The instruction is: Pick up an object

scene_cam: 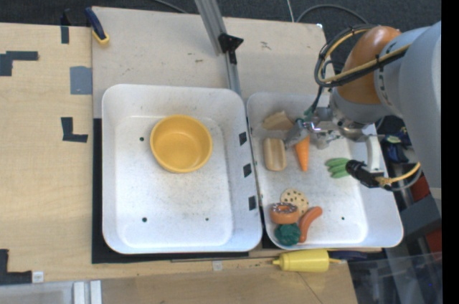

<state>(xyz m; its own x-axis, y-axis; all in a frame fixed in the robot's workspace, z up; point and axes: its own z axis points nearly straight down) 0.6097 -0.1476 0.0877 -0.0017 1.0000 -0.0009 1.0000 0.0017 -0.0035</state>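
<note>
Found the gripper [313, 130] low over the back part of the right bin [351, 224], at the end of the grey arm [423, 80] with its orange band [369, 55]. Could not tell whether open or closed, and made out nothing in its hold.

Saw a carrot [303, 154] lying on the bin floor just in front of the gripper, thick end toward it and thin end toward the front rim. Could not tell whether touched or merely very close.

Noted a tan block [274, 153] just left of the carrot, and a tan wedge [278, 120] behind that block, near the bin's back left corner. Spotted a green piece [337, 166] right of the carrot and apart from it.

Farther forward in the same bin, met a close cluster: a speckled cookie [292, 198], a brown-topped doughnut [284, 213] just in front of it, a dark green lump [287, 235] at the front rim, and a curved orange-red piece [310, 221] beside them on the right.

In the left bin [179, 216], saw a yellow bowl [181, 143], upright, back of centre, well apart from the gripper.

Outside the bins, noted a yellow bottle [305, 261] lying on the bench against the right bin's front edge.
</note>
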